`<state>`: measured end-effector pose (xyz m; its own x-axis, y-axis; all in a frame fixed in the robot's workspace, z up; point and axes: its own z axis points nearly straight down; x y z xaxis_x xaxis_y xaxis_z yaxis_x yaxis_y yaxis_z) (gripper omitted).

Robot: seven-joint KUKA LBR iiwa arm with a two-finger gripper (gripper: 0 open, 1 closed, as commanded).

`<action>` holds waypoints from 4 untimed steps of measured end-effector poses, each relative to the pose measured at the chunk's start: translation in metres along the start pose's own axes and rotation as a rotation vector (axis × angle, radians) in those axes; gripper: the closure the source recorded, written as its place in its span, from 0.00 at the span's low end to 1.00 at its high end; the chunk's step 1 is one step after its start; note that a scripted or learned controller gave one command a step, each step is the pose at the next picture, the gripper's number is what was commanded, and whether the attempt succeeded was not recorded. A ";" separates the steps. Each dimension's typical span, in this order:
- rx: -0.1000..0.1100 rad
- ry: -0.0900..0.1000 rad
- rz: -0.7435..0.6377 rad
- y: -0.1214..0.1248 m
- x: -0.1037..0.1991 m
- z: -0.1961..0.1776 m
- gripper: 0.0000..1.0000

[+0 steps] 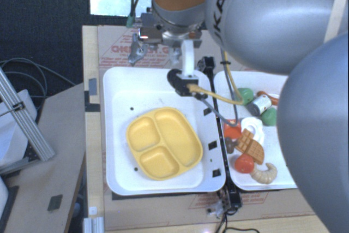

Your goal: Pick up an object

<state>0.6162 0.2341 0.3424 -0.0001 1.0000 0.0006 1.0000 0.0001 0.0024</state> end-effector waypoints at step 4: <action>-0.008 0.007 -0.007 -0.111 0.002 -0.002 0.00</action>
